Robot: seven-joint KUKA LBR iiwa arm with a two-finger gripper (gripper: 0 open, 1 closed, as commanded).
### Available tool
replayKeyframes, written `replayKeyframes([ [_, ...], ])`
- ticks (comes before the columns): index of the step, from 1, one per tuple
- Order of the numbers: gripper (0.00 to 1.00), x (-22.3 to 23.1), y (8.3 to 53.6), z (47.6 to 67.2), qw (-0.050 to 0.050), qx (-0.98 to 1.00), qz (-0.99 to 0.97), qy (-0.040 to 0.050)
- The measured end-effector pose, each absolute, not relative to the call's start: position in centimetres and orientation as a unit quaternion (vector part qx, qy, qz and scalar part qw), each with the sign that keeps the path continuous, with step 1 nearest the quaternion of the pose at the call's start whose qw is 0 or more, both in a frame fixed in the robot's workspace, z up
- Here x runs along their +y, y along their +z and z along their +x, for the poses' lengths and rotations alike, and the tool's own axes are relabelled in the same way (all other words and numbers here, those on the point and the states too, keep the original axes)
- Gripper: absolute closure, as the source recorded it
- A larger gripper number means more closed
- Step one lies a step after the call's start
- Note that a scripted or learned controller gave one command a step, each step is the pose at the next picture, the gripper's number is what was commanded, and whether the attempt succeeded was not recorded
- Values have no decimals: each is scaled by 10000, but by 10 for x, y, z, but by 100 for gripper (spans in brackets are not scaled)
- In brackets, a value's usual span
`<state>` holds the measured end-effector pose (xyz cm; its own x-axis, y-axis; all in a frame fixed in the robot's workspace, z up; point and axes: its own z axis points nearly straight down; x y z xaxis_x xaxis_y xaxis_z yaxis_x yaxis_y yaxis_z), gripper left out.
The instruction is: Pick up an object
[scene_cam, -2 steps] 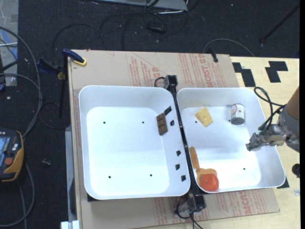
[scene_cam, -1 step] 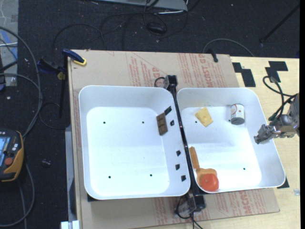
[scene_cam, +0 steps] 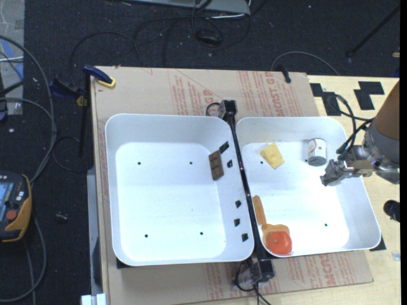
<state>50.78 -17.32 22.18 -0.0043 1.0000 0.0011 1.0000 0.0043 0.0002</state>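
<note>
In the right bin (scene_cam: 356, 189), the gripper (scene_cam: 332, 175) hangs near the right wall; whether its jaws are apart I cannot tell. A small can (scene_cam: 316, 151) lies just beside them, untouched.

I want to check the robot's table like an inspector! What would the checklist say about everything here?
Surface: brown cardboard-covered bench bearing a left white shallow bin and a right white shallow bin, side by side.
Job's things: in the right bin, a yellow wedge-shaped block, a small white can on its side, and a wooden-handled tool with a red round end. In the left bin, a small brown flat bar.
Clutter: blue-and-yellow clamp at the bench corner.
Grippers: grey two-finger gripper over the right bin, near the can, holding nothing.
Cables: black cables across the floor.
Surroundings: dark carpet, orange handheld controller.
</note>
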Motion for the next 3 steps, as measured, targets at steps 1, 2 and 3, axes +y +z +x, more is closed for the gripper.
replayKeyframes([
  [1, 100, -119, 213, 518, 7, -7088, -7054, -3],
  [2, 100, -77, 214, 525, 4, -7086, -7057, -4],
  [3, 100, -20, 210, 540, 4, -7089, -7053, -2],
])
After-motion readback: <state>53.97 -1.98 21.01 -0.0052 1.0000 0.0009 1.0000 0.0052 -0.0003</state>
